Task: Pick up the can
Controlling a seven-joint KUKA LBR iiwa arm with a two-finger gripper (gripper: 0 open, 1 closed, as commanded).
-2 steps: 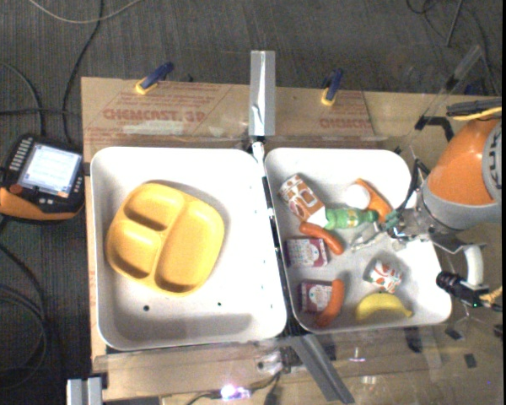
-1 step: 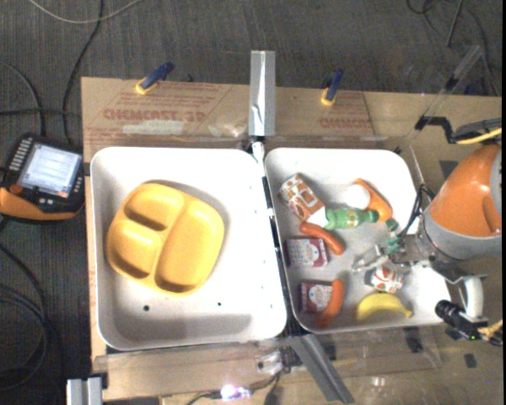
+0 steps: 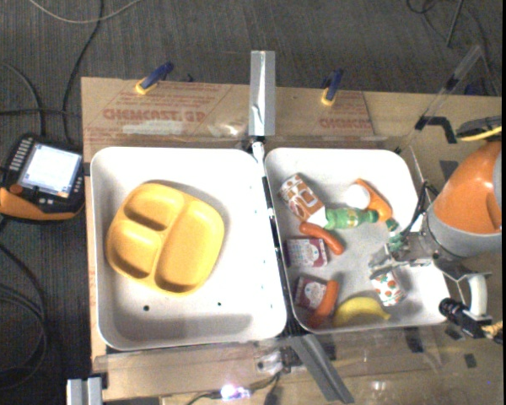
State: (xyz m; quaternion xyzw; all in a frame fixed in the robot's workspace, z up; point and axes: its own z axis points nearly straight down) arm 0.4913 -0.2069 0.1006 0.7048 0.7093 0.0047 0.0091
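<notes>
The can (image 3: 389, 288), small and white with red print, lies in the right bin (image 3: 280, 226) at about four o'clock, just beside the banana (image 3: 357, 310). The end effector (image 3: 394, 258) hangs directly above it, close to or touching its top; whether it is apart or together cannot be told. The can appears to rest on the bin floor, so judging by this, grasping and lifting remain undone.
</notes>
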